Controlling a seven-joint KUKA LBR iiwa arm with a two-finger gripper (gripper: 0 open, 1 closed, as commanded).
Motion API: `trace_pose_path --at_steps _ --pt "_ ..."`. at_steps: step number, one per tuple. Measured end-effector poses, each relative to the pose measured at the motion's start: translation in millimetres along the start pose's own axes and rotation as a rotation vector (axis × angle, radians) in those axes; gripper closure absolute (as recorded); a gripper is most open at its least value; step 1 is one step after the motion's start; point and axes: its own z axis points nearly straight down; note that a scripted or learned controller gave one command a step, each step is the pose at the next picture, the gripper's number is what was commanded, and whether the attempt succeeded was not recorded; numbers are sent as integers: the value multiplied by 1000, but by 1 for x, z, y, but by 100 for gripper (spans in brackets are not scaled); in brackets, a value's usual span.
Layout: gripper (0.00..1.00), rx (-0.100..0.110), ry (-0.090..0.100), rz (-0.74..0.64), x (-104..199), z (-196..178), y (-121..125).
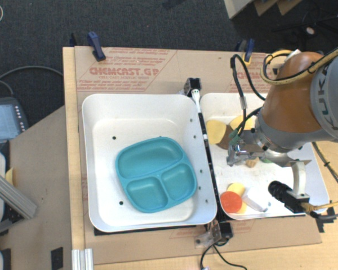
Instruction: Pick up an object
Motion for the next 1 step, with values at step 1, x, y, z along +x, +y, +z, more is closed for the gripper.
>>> trace_pose_path --at_steps 1 --pt "100 -11 3 -11 104 -31 4"
